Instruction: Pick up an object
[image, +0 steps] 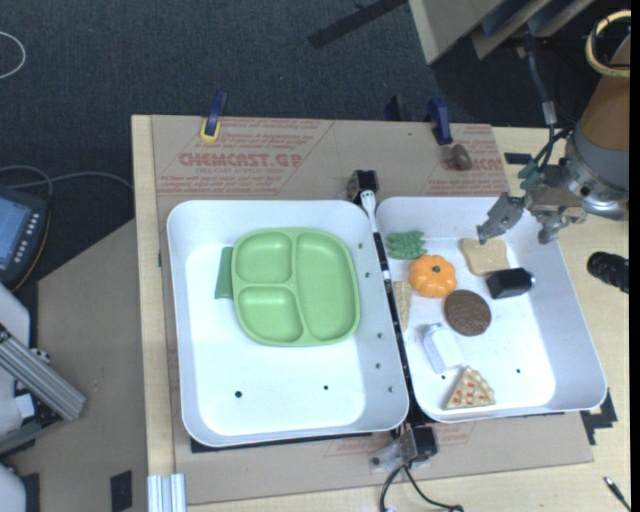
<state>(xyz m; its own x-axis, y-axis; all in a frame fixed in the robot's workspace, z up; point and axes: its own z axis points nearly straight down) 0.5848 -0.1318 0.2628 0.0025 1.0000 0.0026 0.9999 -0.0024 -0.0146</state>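
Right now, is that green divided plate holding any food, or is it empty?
Empty. The green divided plate in the left bin shows three bare compartments. The toy foods, like the orange pumpkin, lie in the right bin.

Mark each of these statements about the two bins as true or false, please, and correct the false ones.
1. The green divided plate lies in the left bin. True.
2. The orange pumpkin lies on the green divided plate. False: it lies in the right bin, beside the brown round cookie.
3. The gripper is open and holds nothing. True: its fingers are spread above the far part of the right bin, with nothing between them.
4. The pizza slice lies at the far edge of the right bin. False: it lies near the front edge.
5. The black block is stacked on the cookie. False: it lies beside it, next to the tan bread piece.
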